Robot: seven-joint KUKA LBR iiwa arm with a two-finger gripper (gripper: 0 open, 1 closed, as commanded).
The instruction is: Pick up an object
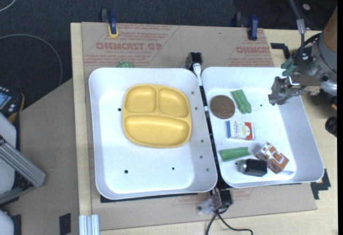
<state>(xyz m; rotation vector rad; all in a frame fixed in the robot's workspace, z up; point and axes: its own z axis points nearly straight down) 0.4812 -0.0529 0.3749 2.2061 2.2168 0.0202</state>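
"CHEMCAST GP" is read in red on the worktop [161, 41]. A yellow divided plate [157, 115] is seen in the left bin [107, 175]. In the right bin [305, 137] a brown disc [222, 106], green pieces and a small printed box [240, 130] are noted. The end effector [280, 95] is held over that bin's right rim, nothing gripped; finger state cannot be told.

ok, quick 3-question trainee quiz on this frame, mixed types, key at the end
1. True or false: the yellow divided plate lies in the right bin.
2. Which item lies nearest the front rim of the right bin? A) brown disc B) black object C) small card box
3. Fill in: the gripper is over the ____ bin.

Key:
1. False, it lies in the left bin.
2. B
3. right
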